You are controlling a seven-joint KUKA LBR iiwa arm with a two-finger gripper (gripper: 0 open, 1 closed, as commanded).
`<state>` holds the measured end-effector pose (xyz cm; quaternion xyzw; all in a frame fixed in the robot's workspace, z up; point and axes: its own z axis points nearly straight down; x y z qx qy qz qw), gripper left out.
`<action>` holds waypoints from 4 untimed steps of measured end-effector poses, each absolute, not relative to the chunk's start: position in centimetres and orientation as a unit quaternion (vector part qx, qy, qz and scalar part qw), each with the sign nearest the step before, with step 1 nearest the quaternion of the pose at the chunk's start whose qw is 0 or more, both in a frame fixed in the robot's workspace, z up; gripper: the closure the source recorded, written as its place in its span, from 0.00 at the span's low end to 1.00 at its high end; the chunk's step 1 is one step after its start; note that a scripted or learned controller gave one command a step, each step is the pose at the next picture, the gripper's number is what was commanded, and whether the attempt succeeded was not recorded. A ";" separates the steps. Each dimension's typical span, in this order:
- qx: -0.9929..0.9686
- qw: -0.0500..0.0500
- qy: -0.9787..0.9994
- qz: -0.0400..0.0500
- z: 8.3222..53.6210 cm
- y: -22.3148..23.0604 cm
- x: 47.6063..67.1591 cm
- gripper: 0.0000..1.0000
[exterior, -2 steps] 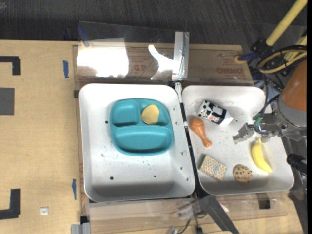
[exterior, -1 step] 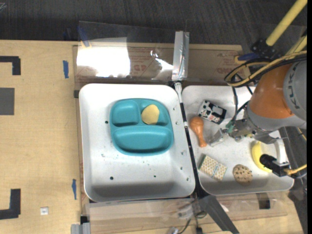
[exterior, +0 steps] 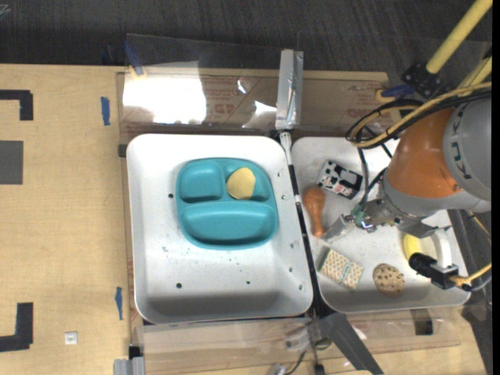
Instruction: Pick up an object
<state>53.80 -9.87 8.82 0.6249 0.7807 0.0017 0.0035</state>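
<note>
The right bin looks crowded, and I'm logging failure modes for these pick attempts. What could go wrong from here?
1. The end effector sits low beside the orange drumstick-like toy, with the patterned cracker just below. A closing grasp might nudge one instead of catching it.
2. The cookie and yellow piece lie near the arm's wrist, so a sweep could push them against the right bin wall.
3. Loose cables hang over the bin and might snag.

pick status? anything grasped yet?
Done: the arm is over the right bin. In hand: nothing visibly held; the end effector sits low beside the orange drumstick-shaped toy. Left: the grasp and lift. The cookie and patterned cracker lie untouched in that bin.
</note>
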 end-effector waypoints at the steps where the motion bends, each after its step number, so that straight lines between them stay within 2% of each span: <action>1: 0.752 0.002 0.659 0.002 8.8 -12.0 49.5 0.00; 2: 0.782 0.003 0.623 0.002 8.7 -10.5 58.0 0.00; 3: 0.824 -0.036 0.564 -0.028 8.4 -12.9 64.7 0.00; 4: 0.757 -0.040 0.652 -0.018 8.0 -19.5 65.5 0.00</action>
